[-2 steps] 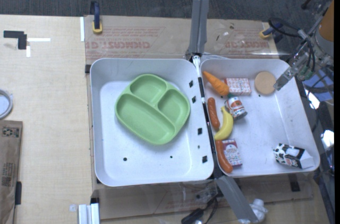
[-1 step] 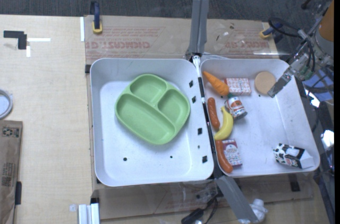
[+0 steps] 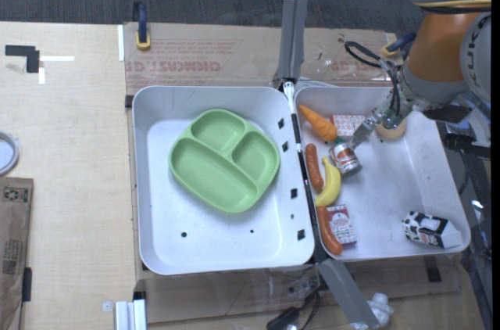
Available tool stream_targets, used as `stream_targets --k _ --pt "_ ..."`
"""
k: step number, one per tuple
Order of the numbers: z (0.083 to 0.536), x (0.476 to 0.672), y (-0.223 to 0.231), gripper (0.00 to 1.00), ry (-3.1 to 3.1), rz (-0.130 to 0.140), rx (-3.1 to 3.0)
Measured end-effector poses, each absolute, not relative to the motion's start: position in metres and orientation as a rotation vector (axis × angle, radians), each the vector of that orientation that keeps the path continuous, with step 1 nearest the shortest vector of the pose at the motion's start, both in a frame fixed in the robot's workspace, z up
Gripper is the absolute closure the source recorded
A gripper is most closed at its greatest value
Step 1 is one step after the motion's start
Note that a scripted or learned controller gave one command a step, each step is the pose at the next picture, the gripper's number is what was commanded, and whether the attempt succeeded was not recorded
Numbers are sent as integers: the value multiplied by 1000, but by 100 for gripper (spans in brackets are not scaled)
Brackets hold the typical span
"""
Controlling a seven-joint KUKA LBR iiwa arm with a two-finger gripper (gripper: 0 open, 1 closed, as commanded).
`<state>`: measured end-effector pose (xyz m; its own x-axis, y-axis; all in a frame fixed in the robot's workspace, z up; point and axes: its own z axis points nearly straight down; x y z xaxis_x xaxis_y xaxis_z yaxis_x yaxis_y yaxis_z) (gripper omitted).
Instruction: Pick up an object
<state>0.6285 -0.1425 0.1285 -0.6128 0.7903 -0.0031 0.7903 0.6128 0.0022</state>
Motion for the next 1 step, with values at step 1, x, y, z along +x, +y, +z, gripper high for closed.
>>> stream_targets --k 1 --pt "101 615 -98 0 2905 11 1145"
